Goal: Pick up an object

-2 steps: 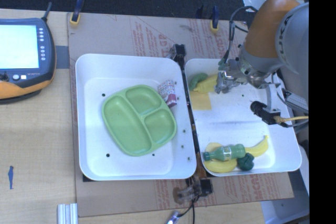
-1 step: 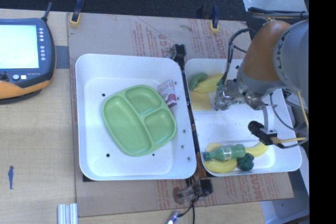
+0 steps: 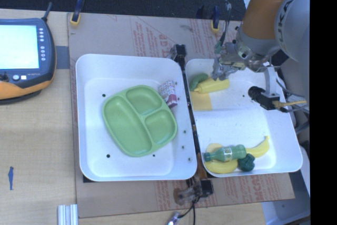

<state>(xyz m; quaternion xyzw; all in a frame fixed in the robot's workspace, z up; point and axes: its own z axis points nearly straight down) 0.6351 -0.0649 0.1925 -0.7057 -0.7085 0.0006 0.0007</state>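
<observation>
The yellow block [image 3: 211,86] lies in the right bin [image 3: 287,126], at its far left corner, just below the gripper [image 3: 224,72] and touching its fingertips. I cannot tell the state of the fingers (they are too blurred). A green bottle [image 3: 226,154] and a banana [image 3: 259,148] lie at the near side of this bin.

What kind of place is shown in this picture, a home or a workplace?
Most likely a robotics lab. A robot arm reaches over two white bins of toy-like items, such as a green divided plate, and a control pendant lies on the bench.
</observation>
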